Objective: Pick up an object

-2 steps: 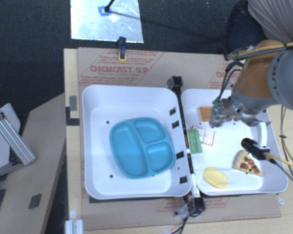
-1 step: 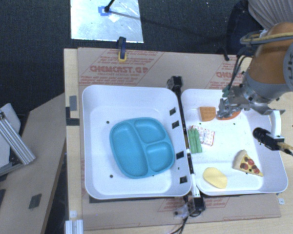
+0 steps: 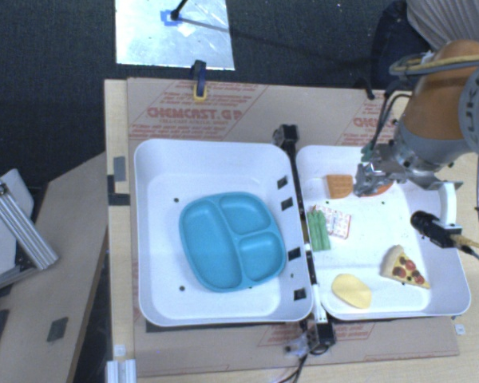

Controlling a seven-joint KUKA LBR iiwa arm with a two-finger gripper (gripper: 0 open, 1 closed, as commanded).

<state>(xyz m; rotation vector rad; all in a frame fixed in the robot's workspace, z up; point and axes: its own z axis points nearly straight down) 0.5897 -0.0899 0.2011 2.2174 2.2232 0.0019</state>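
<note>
The right bin (image 3: 455,294) holds several small items: an orange cracker-like square (image 3: 338,186) near its back left, a green bundle (image 3: 317,231) against the left wall, a white patterned card (image 3: 336,222) beside it, a yellow oval piece (image 3: 351,290) at the front, and a pizza slice (image 3: 404,266) at the front right. My gripper (image 3: 370,181) is low over the back of this bin, just right of the orange square. Something reddish shows under its tip. I cannot make out what its tip is doing.
The left bin (image 3: 156,214) holds a blue divided tray (image 3: 230,239). A black divider with clips (image 3: 297,214) runs between the bins. A black part with a white bracket (image 3: 436,226) juts over the right bin's right side. A yellow clamp (image 3: 199,82) sits at the bench's back.
</note>
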